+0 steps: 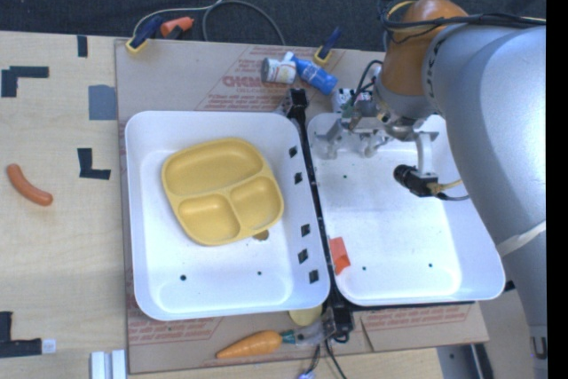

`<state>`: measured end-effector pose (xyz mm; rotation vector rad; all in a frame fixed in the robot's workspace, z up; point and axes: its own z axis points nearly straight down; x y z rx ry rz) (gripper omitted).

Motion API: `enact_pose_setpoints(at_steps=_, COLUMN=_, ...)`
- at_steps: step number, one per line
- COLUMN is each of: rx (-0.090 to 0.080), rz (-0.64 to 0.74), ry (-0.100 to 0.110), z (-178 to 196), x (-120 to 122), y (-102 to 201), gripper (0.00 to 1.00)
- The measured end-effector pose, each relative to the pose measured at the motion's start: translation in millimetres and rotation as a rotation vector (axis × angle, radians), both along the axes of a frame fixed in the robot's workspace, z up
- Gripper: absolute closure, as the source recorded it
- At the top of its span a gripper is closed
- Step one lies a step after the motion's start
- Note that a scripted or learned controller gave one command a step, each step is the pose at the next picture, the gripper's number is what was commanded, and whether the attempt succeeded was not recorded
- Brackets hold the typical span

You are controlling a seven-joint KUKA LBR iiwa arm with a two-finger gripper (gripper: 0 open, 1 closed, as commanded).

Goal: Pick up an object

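My gripper [351,138] hangs low over the far left corner of the right bin [390,280], and I cannot tell how my fingers are set; the metal there is a tangle of grey against white, and nothing shows between them. Directly under me the bin floor looks bare. A small orange tag [339,255] sits by the divider on the near left side of this bin, well apart from me.

The clearest thing to pick up is the yellow divided plate [224,189], lying flat in the left bin [142,280], across the divider from me. A small dark scrap peeks out at its near right edge; too small to name.

Outside the bins, a carrot [250,344] lies on the near edge of the board, a sausage [29,185] far left on the bench, and a blue and white bottle [300,71] just beyond the far rims.

My worry: if I close here I likely grab air, or scrape the bin's corner wall. Going for the plate, its flat, wide body gives my fingers little but the rim, so it may slip or tip, and I could clip the divider while crossing.
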<state>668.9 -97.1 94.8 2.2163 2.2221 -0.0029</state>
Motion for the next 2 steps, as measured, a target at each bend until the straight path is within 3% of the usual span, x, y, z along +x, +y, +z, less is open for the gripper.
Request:
enact_pose_setpoints(at_steps=1, rx=0.000, rz=0.001, ry=0.000, z=9.9, x=0.0, y=0.1, gripper=1.00)
enact_pose_setpoints(at_steps=2, rx=0.005, rz=0.006, ry=-0.004, z=95.6, x=-68.3, y=144.9, gripper=1.00)
